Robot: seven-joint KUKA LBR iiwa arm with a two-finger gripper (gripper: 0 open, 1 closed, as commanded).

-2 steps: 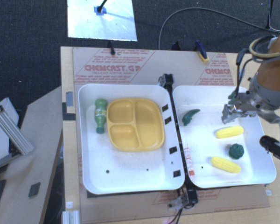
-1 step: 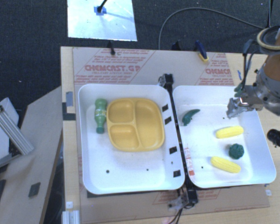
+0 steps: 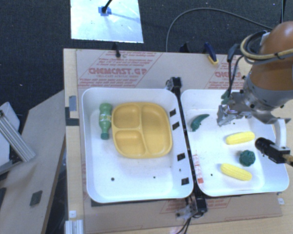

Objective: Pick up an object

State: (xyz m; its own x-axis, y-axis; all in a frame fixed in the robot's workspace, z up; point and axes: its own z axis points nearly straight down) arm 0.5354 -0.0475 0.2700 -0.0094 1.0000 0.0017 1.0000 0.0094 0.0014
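Hovering over the upper part of the right bin, right of frame centre: gripper, fingers pointing down, too small and blurred to tell whether spread or closed, nothing visibly between them. Nearest candidate, judging by position: green pepper, just left of the gripper and slightly lower, long axis slanting from lower left to upper right. Further off, below and right of the gripper: upper corn cob, long axis nearly level; then green broccoli-like piece and lower corn cob toward the lower right.
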